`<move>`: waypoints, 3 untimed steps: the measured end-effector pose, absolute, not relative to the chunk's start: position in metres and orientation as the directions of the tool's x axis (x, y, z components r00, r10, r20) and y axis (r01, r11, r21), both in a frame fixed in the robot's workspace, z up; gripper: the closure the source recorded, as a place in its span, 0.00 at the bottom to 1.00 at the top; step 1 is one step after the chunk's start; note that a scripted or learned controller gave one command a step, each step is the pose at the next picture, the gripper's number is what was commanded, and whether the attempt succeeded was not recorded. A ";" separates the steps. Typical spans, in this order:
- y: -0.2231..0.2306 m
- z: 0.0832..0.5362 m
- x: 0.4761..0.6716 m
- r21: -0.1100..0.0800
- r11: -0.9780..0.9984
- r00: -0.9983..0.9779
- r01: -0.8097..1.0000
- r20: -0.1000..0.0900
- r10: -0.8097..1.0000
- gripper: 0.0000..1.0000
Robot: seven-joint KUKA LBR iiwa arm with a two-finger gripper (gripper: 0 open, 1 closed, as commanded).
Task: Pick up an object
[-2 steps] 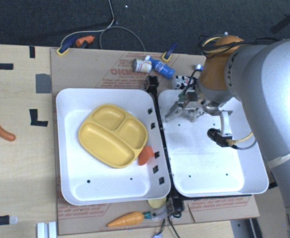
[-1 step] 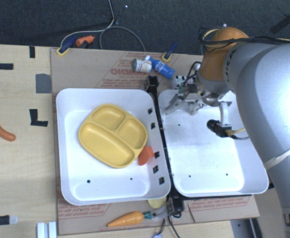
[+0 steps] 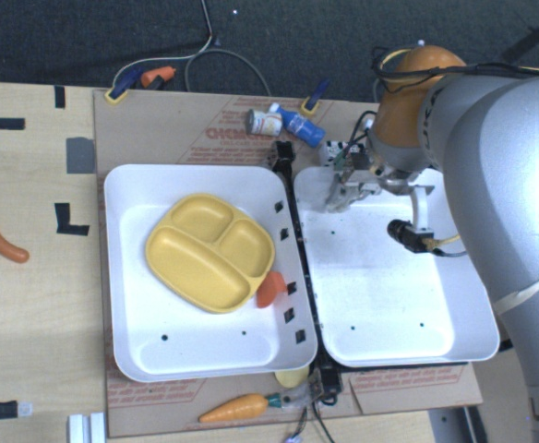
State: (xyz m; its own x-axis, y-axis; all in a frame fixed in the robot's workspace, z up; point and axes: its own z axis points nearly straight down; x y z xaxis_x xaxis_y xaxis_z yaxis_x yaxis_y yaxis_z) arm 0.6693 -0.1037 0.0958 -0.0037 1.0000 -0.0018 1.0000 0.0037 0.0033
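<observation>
A yellow divided plate [image 3: 209, 250] lies in the left bin [image 3: 131, 192]. Against the plate's right edge sits a small orange-red piece [image 3: 269, 290]. My gripper [image 3: 343, 192] hangs low over the far left corner of the right bin [image 3: 389, 330], well away from the plate and the orange-red piece. The grey arm with its orange band [image 3: 417, 90] comes in from the right and covers that bin's far right part. Nothing shows at the gripper's tip.
Outside the bins, a toy carrot [image 3: 237, 407] lies at the front edge. A sausage-like piece [image 3: 4, 241] rests far left on the bench. A white and blue bottle [image 3: 286, 123] lies behind the bins. Black clips [image 3: 293, 289] line the divider.
</observation>
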 end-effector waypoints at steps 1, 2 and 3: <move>-0.104 0.095 0.669 0.002 0.004 -0.004 1.000 -0.003 1.000 0.00; -0.095 0.086 0.647 0.005 0.000 0.000 1.000 -0.004 1.000 0.00; -0.101 0.085 0.669 0.002 0.002 -0.002 1.000 0.000 1.000 0.00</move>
State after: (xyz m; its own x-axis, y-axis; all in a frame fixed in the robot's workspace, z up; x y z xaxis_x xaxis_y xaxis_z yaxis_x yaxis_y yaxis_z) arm 0.6695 -0.1014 0.0854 -0.0023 1.0000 0.0000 1.0000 0.0023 0.0016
